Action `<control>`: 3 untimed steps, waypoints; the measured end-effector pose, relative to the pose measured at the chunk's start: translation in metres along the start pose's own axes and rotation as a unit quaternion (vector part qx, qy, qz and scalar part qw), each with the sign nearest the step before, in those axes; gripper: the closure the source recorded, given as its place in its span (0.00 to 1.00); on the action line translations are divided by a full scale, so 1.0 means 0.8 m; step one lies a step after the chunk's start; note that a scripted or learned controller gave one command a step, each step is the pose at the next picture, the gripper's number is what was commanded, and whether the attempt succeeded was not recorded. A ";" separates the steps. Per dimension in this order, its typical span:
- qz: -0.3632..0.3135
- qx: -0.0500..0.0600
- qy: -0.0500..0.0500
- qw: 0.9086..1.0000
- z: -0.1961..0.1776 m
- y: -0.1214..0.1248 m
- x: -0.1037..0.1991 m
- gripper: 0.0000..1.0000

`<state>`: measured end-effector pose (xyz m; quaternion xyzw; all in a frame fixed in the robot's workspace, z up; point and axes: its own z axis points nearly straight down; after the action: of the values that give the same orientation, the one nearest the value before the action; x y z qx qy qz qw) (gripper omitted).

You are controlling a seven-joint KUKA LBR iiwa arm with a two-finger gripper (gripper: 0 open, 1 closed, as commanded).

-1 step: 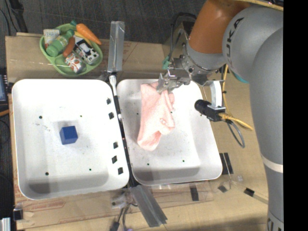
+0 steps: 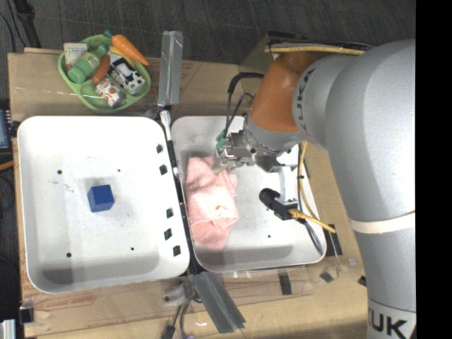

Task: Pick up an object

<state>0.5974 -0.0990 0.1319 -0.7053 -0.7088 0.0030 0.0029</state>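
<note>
Closest to me, at the bottom of the frame, the two white bins sit side by side on the brown bench [image 2: 205, 83], their inner walls touching along the middle. In the left bin [image 2: 85, 260] a blue cube [image 2: 101, 197] rests alone on the floor, left of centre and well apart from every wall. In the right bin [image 2: 261, 242] a pink cloth [image 2: 210, 203] lies crumpled along the left wall, running from the lower middle of that bin up toward its top. Just above the cloth's upper end the gripper [image 2: 227, 150] hangs low, at or very near the fabric; I cannot tell whether it touches, nor whether it is open or closed, and nothing shows gripped in it. The grey arm [image 2: 353, 119] with its orange band fills the right side of the frame, reaching in over the right bin. Farthest away, in the upper left corner, a green bowl [image 2: 73, 87] stands on the bench beyond the left bin, heaped with toy food, an orange carrot [image 2: 129, 48] on top.
</note>
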 end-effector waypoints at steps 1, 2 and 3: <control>-0.080 -0.003 0.000 0.997 0.033 0.004 0.012 0.00; -0.069 -0.007 0.000 0.998 0.044 -0.014 -0.017 0.00; -0.095 -0.008 0.000 0.995 0.044 -0.031 -0.028 0.00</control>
<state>0.5727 -0.1213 0.0967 -0.6350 -0.7725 -0.0029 -0.0027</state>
